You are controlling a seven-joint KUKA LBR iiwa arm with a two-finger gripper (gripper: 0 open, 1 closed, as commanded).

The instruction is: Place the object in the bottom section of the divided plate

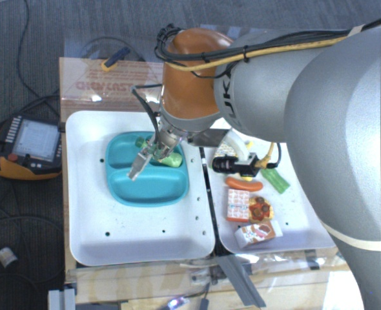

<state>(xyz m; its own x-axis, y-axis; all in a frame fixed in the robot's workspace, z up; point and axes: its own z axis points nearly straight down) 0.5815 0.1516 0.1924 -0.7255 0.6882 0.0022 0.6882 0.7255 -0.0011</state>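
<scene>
Nearest in the right bin lies a small white carton, then a red-patterned packet, an orange sausage and a green stick-shaped item just beyond. In the left bin sits the teal divided plate. The hand hangs low over the plate's middle divider; whether it is open or closed cannot be told. The green object lies in the plate's far right section, just beside the hand, outside the bottom section. Behind the bins lies a sheet of printed cardboard.
</scene>
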